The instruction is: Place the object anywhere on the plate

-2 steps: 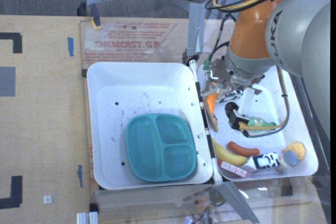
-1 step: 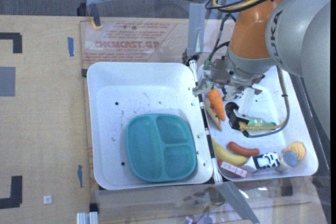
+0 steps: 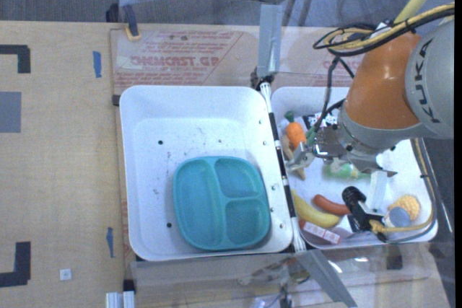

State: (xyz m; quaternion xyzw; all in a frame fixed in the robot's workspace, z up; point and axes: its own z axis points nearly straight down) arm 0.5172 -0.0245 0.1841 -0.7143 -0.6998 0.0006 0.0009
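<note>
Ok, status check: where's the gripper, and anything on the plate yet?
Gripper low over right bin, by the carrot. Teal plate in left bin, nothing on it. Banana, sausage loose in right bin.

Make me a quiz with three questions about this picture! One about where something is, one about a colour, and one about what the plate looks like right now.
1. Where is the plate?
A. in the left bin
B. in the right bin
C. on the floor

2. What colour is the plate?
A. red
B. teal blue
C. black

3. What lies on the plate right now?
A. the banana
B. the carrot
C. nothing

Answers:
1. A, it sits in the left bin, beside the right bin.
2. B, all its compartments are teal blue.
3. C, the banana and carrot lie in the right bin, where the gripper is.
</note>
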